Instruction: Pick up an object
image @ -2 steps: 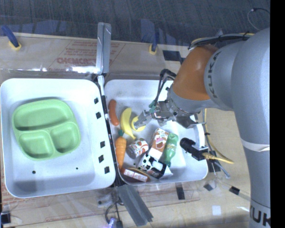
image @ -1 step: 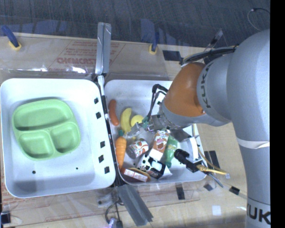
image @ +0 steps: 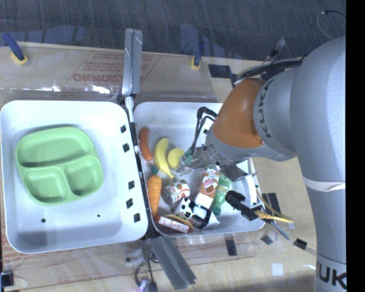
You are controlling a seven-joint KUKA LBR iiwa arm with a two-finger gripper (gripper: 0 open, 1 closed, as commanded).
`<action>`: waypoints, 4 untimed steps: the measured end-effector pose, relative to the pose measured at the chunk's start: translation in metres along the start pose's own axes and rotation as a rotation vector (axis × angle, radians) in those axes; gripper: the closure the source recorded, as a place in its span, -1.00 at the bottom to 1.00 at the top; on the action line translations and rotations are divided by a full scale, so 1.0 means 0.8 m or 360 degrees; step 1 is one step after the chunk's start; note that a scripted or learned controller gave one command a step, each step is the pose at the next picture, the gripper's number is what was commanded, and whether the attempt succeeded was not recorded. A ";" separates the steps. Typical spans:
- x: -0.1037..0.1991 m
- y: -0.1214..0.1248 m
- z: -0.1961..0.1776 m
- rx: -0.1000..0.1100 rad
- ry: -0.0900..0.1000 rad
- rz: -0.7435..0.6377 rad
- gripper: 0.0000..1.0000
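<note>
While arm reaches into right bin [image: 170, 111] | gripper [image: 198, 158] low beside banana [image: 162, 155], lined up for a grab | grip state: can't tell | green tray [image: 58, 163] untouched

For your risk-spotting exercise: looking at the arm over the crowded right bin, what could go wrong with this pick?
1. The toys are packed tight: banana, carrot and bottle lie close together, so the gripper may catch two or knock one aside.
2. It hangs near the banana and lemon, both rounded, which may slip.
3. The arm hides part of the right bin, so some objects can't be judged.
</note>
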State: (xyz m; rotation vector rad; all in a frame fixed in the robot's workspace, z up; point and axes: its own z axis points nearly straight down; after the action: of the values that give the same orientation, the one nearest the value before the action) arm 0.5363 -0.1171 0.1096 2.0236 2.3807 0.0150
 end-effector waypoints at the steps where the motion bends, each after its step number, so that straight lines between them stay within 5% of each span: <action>1: 0.007 0.048 -0.055 0.0037 0.0016 -0.0171 1.00; 2: 0.007 0.048 -0.055 0.0037 0.0015 -0.0170 -1.00; 3: 0.005 0.024 0.026 0.0038 0.0017 -0.0269 -1.00; 4: 0.005 0.023 0.016 0.0045 0.0019 -0.0275 1.00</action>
State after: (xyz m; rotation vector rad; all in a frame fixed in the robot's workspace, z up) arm 0.5541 -0.1102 0.0971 1.8263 2.5679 -0.0088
